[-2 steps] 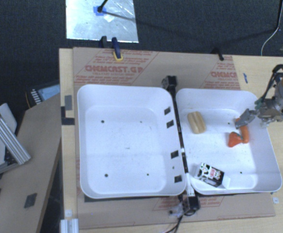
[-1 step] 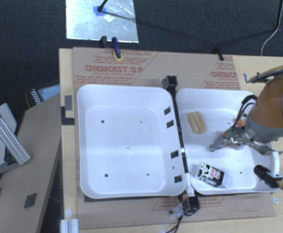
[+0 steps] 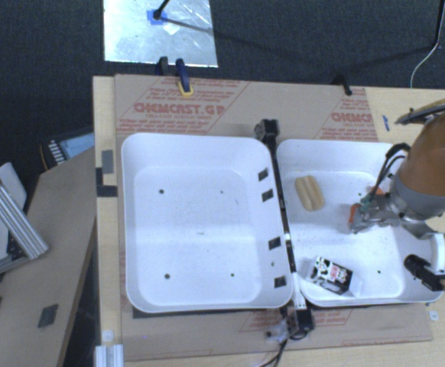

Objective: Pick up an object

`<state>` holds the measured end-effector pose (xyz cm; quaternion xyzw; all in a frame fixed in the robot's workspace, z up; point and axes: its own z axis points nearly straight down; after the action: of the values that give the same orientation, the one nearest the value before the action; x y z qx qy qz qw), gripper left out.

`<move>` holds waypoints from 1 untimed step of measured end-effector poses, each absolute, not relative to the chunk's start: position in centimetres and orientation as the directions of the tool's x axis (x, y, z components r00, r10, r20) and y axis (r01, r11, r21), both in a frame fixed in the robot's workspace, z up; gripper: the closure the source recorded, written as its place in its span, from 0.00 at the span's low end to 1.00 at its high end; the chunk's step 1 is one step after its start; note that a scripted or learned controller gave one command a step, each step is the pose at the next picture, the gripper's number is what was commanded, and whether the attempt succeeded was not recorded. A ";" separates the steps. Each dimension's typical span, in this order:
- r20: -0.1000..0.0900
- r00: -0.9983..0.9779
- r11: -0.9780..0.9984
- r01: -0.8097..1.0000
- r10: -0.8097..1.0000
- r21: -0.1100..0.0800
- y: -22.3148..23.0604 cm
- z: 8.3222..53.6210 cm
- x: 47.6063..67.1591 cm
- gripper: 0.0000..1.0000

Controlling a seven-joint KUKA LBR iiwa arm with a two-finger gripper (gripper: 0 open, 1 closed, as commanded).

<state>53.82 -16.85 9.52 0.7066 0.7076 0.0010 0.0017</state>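
Low over the right bin (image 3: 337,153), tool (image 3: 358,222) between tan block (image 3: 309,193) and black-and-white box (image 3: 332,274)

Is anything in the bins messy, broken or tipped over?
Nothing looks broken or spilled. In the right bin, a tan roll lies flat near the divider, and a small black-and-white packet sits crooked near the front edge. The arm's claw hangs low over that bin, between them.

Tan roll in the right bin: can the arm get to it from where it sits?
Probably yes. The tan roll lies alone on the right bin floor, left of the end effector, with nothing between them.
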 end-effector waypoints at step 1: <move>-0.004 -0.005 0.005 1.000 1.000 0.015 -15.7 28.1 51.4 1.00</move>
<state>51.45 -15.67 28.07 0.7053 0.7088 0.0042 0.0067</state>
